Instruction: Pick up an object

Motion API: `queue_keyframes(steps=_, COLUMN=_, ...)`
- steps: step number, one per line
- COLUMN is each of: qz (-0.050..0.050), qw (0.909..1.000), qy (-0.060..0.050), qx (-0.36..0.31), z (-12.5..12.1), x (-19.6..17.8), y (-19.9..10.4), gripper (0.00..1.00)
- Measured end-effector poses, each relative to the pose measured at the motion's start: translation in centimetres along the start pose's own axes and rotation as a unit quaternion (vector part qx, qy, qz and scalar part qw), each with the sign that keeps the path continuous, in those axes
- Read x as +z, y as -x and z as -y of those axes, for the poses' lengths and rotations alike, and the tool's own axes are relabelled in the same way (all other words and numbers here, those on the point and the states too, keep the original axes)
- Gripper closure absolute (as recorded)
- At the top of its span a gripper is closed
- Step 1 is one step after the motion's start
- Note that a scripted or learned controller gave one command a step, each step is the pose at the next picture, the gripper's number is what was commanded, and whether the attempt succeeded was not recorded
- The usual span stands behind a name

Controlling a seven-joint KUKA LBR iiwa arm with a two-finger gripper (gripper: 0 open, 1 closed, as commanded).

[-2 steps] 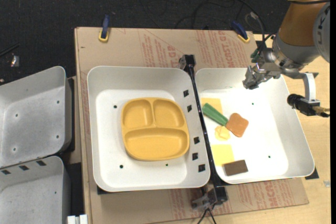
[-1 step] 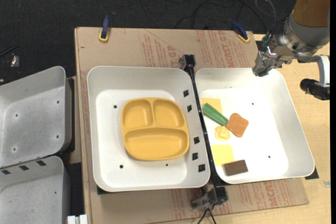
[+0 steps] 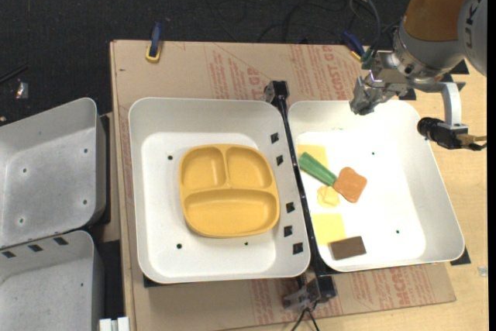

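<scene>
Orange toy piece (image 3: 351, 184) lies in right bin (image 3: 403, 167), touching green stick (image 3: 317, 167), near yellow shapes and brown block (image 3: 347, 247). Likely light, stiff, smooth; grip across narrow sides. Gripper (image 3: 363, 105) hovers over bin's far edge, nothing held; jaw opening unclear.

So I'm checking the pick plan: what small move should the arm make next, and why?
Probably travel toward the camera and lower over the green piece. The gripper hangs at the right bin's far rim, apart from every item, and nothing shows held in it.
</scene>
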State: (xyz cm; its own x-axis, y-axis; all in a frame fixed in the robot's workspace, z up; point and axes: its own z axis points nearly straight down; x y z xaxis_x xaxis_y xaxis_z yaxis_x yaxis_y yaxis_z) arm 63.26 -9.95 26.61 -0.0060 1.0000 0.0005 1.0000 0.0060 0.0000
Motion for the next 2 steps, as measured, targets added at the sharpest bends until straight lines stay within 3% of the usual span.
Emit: queue_keyframes(steps=2, qz=-0.001, qw=1.0, qy=-0.002, qx=-0.001, z=2.5, x=0.7, y=-11.4, gripper=1.0)
